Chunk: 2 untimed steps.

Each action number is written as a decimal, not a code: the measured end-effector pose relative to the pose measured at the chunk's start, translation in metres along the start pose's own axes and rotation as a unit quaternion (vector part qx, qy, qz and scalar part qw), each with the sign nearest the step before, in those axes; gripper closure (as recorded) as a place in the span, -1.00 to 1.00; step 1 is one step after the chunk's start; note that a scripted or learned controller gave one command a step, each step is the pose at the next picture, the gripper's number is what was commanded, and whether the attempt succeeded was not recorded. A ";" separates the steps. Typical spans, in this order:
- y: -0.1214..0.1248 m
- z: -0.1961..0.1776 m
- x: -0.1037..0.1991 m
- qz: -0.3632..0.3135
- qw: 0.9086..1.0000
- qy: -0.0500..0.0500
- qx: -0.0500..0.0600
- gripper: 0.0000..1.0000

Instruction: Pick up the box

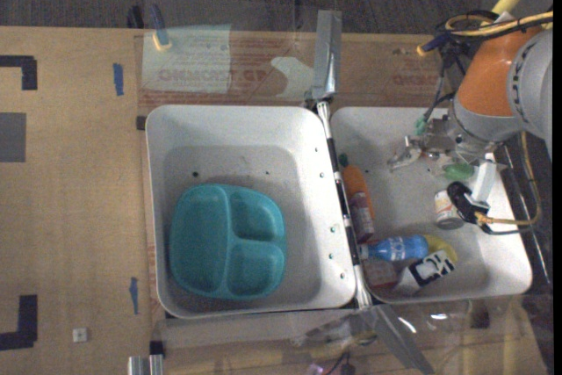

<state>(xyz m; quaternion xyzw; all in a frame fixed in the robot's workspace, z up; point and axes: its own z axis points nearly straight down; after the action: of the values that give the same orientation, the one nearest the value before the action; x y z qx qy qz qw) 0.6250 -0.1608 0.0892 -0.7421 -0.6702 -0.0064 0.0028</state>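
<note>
1. Small black-and-white box [432, 270] lies near the right white bin's [386, 136] front wall, beside a blue plastic bottle [399, 248]; its long axis is slanted.
2. Two-finger gripper [406, 155] hovers well apart from the box; grip state unclear.

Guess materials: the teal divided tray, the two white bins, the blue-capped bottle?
Teal divided tray with three compartments: looks like moulded plastic, matte, with soft rounded ridges and even colour.
Two shallow white bins: probably thin formed plastic, smooth with a slight sheen and rounded corners.
Small clear bottle with blue cap: seemingly clear plastic; too small to be sure.
</note>
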 end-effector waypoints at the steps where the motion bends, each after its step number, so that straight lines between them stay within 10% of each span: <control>1: 0.011 -0.051 0.056 -0.087 0.996 -0.007 0.003 -1.00; 2: -0.081 0.000 -0.018 -0.242 0.970 -0.007 0.001 -1.00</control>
<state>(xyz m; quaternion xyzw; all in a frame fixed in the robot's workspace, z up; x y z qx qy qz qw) 0.5431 -0.1702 0.0881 -0.5580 -0.8299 -0.0005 -0.0028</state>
